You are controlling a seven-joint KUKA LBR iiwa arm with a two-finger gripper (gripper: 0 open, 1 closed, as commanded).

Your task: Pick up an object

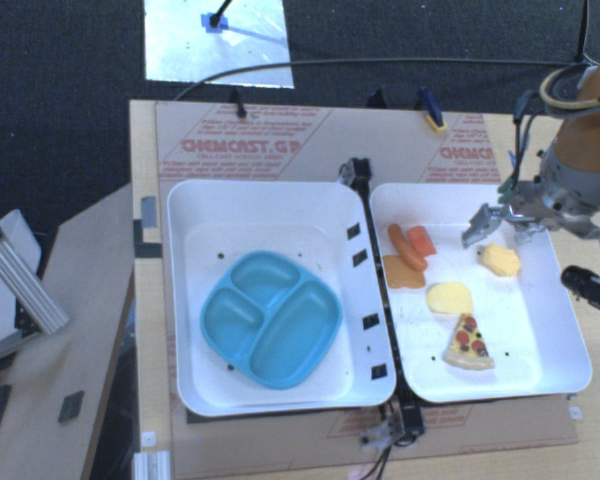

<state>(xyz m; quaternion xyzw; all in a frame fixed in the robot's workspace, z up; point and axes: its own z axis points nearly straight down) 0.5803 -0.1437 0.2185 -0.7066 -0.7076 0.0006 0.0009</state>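
Left bin point(195, 268): blue divided plate point(270, 318). Right bin point(560, 368): orange sausage point(407, 247), pizza slice point(468, 344), yellow lump point(500, 260) beside the tool point(502, 230). Tool spread, holding nothing. Lump looks like light, stiff, smooth plastic; pinch across its narrow middle.

Materials and surface finishes on the bench

Both white bins point(280, 203) are seen as smooth moulded plastic with a faint sheen, and the blue divided plate point(270, 318) in the left one as smooth, slightly glossy plastic. The pizza slice point(468, 343), the yellow disc point(449, 297), the yellow lump point(500, 260), the red sausage point(407, 247) and the orange piece point(403, 273) are read as matt toy plastic or rubber. The bench point(100, 268) is finished as pale matt wood; printed brown masking paper point(280, 138) is laid over it. The gripper point(495, 222) is shown as dull grey metal, and a shiny foil-like sheet point(217, 28) lies on dark, rough carpet point(50, 68).
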